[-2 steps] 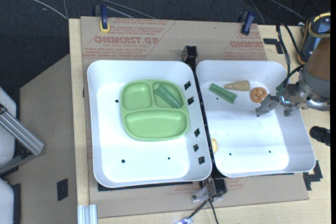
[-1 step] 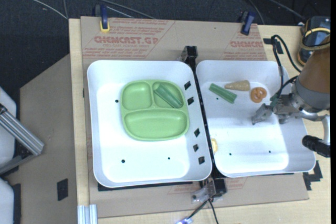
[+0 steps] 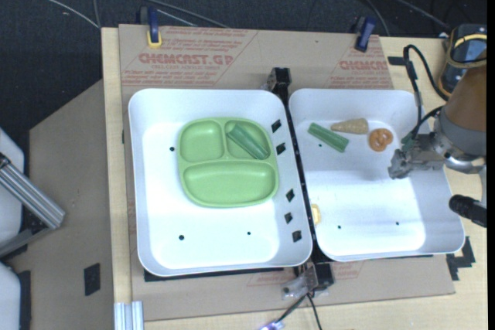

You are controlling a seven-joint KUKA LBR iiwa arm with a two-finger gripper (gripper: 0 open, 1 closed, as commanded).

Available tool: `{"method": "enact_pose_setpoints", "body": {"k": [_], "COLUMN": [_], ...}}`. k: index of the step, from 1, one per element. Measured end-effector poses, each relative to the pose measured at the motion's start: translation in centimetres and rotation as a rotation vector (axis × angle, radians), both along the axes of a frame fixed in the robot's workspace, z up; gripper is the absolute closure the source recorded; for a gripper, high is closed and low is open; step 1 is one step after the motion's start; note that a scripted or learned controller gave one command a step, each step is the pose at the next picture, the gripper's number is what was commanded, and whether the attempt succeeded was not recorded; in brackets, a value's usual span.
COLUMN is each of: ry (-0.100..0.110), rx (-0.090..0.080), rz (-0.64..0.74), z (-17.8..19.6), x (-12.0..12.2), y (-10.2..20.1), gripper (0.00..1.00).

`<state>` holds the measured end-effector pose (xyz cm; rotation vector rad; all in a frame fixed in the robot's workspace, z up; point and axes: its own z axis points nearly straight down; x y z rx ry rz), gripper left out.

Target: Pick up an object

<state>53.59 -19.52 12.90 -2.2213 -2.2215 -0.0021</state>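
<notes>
My tool (image 3: 400, 164) hangs low at the right side of the right bin (image 3: 371, 232), my wrist and arm reaching in behind it from the right. I cannot tell how it stands, and I see nothing gripped in it. Just above and to its left lies an orange ring-shaped piece (image 3: 380, 139), close but apart from it. Farther left along the same line lie a tan cone-shaped piece (image 3: 350, 126) and then a green stick (image 3: 328, 137), the two nearly touching. Well off to my tool's left, in the left bin (image 3: 209, 243), sits a green divided plate (image 3: 227, 163) with a darker green piece (image 3: 249, 140) in its upper right compartment. Both bins rest on the tabletop (image 3: 193, 42).
</notes>
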Motion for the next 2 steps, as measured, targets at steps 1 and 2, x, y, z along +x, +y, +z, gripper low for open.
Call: {"method": "enact_pose_setpoints", "body": {"k": [1,2], "ry": [-0.003,-0.005], "rx": [-0.002,-0.003], "rz": [0.001,0.001], "z": [4.3,9.1], "x": [0.1,-0.3], "y": [-0.1,0.6], "gripper": [1.0,1.0]}}
